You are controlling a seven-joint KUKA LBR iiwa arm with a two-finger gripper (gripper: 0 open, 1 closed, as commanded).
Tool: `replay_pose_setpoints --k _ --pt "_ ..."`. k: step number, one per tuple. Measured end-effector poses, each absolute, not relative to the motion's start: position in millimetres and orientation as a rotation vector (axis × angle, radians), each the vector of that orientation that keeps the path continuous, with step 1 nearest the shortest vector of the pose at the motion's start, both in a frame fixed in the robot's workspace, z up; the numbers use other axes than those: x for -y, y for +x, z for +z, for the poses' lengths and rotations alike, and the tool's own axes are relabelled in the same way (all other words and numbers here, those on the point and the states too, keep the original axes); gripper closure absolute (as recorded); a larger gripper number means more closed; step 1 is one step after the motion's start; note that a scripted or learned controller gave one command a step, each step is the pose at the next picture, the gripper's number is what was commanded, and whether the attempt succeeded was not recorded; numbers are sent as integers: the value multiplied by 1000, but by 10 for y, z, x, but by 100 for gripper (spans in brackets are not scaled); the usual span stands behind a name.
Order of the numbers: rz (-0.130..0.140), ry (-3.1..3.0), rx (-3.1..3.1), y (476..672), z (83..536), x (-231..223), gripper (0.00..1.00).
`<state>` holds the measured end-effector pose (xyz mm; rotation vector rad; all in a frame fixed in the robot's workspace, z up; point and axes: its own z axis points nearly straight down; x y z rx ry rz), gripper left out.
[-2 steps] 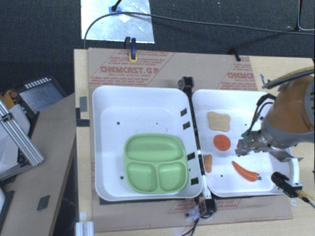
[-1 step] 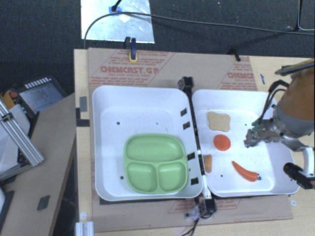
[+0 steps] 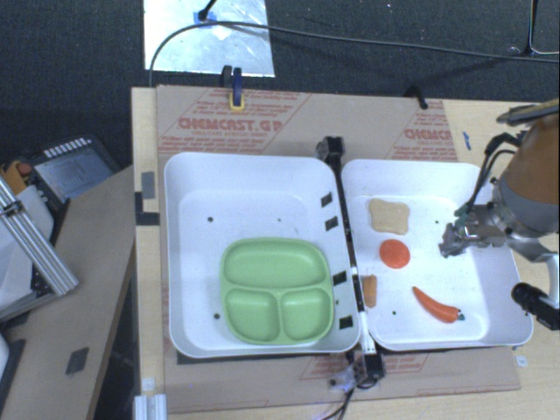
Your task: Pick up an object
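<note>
In the right bin (image 3: 455, 175) lie a tan slice of bread (image 3: 389, 216), a round orange-red piece (image 3: 395, 254), a long red-orange pepper (image 3: 437, 305) and a small brown piece (image 3: 369, 290) against the left wall. My gripper (image 3: 455, 238) hangs over the right half of this bin, right of the round piece and above the pepper. Nothing shows between its fingers.
A green three-compartment plate (image 3: 276, 289) rests in the left bin (image 3: 201, 182). A black divider with clips (image 3: 341, 234) joins the two bins. The arm's orange band (image 3: 534, 160) and grey body cover the right bin's right edge. A cable (image 3: 350, 42) runs across the back.
</note>
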<state>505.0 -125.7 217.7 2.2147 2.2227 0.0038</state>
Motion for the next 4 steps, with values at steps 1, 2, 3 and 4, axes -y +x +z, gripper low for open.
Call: replay_pose_setpoints --k 1,2,3,4 --pt "4 2211 -2233 5032 2115 656 100" --pt "3 2211 -2233 5064 2043 136 100" --pt "4 2211 -2233 5057 2007 -345 100" --pt "4 2211 -2233 5106 2159 -847 100"
